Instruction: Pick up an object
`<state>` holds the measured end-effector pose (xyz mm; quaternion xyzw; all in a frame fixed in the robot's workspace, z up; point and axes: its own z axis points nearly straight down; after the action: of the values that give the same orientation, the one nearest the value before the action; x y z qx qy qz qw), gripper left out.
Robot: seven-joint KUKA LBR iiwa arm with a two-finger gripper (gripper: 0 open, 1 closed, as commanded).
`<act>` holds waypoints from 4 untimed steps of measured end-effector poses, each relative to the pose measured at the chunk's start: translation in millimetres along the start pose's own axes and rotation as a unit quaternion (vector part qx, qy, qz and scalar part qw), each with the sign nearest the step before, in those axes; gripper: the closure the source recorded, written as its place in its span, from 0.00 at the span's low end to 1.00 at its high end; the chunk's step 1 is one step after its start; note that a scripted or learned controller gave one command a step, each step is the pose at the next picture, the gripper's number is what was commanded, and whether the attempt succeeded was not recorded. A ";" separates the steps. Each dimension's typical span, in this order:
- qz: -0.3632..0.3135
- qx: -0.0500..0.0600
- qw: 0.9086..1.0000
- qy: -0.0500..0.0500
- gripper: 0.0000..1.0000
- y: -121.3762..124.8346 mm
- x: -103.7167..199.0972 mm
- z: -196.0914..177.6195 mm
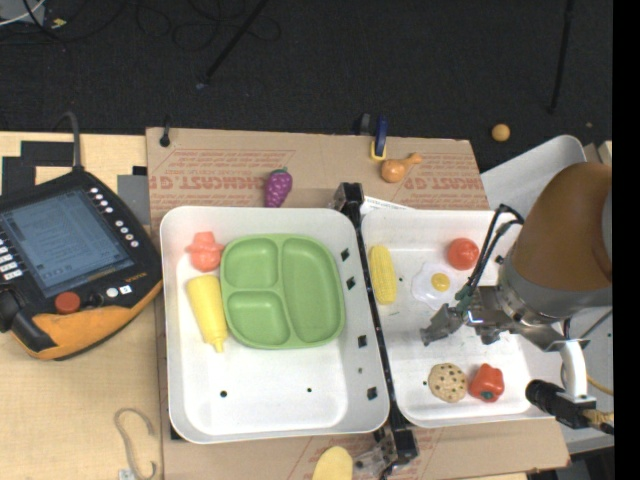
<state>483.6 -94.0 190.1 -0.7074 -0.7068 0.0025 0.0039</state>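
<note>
My gripper hangs low over the middle of the right bin, fingers spread and open with nothing between them. Around it lie a yellow corn cob at the bin's left wall, a fried egg just above the gripper, and a red tomato further back. A cookie and a red pepper lie side by side just in front of the gripper. The arm's body covers the bin's right side.
The left bin holds a green divided plate, a yellow bottle and a pink toy. Outside the bins lie purple grapes, an orange gourd, a lemon. A teach pendant sits far left.
</note>
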 end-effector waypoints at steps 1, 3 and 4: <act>0.000 0.000 1.000 0.000 0.00 -3.5 -1.5 44.4; 0.004 -0.003 1.000 -0.001 1.00 -3.5 -3.5 84.6; 0.000 -0.005 1.000 -0.001 1.00 -4.1 0.0 42.2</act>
<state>479.1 -94.0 147.9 -0.7071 -0.7072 -0.0002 0.0001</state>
